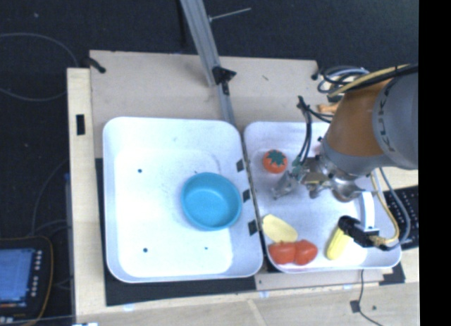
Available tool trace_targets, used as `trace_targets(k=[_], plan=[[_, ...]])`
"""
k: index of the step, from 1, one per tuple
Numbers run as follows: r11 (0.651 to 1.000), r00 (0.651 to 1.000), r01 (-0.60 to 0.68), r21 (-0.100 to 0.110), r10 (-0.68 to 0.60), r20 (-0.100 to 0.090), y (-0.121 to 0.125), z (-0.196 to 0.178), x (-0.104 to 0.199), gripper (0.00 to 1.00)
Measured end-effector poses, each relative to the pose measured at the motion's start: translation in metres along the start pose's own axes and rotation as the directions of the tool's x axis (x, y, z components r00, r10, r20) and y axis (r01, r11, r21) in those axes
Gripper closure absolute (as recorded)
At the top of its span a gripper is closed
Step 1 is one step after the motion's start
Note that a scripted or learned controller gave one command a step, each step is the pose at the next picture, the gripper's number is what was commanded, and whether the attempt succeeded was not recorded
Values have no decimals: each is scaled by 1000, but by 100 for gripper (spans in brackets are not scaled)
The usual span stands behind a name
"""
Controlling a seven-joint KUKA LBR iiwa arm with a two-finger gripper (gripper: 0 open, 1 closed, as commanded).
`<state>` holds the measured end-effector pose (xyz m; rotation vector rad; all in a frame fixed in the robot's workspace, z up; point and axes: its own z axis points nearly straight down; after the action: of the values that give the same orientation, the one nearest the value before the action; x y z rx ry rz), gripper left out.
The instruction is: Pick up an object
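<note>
Far left, off the bench: a small screen (17,275) glowing blue, low at the frame edge, with thin cables looping over the dark floor.

Next, the left bin (123,148), shallow and white, on the tan bench (155,82). Inside it, right of centre, a blue bowl (211,201), upright, open side up, near the bin's right wall but apart from it. A few tiny dark specks on the bin floor.

Above, a grey metal bar (199,25) slanting down from the top edge and ending at the gap between the two bins.

Then the right bin (262,138), touching the left one along a shared edge. Near its upper left, a small red tomato-like toy with a green top (275,161). Along the near edge, left to right: a pale yellow piece (280,229), a red pepper-like piece (294,252) just below and touching it, and farther right a yellow banana-like piece (338,246), partly behind a black cable clip.

Over the middle of the right bin, the gripper (285,185), low, pointing left, just right of and below the tomato toy. Nothing seen between the fingers; whether spread or closed, cannot tell at this blur.

Far right: the arm's orange band (352,131) and grey body, with black cables trailing beside it.
</note>
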<state>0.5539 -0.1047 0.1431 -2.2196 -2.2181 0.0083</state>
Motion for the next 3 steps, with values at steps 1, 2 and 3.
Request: trace_targets(k=[1,2,3], plan=[[1000,1000,-2,-5,2,1,0,45,-2,0],[1000,1000,-11,-10,11,-3,2,31,-2,100],[1000,1000,-12,-10,12,-2,4,-15,-8,100]])
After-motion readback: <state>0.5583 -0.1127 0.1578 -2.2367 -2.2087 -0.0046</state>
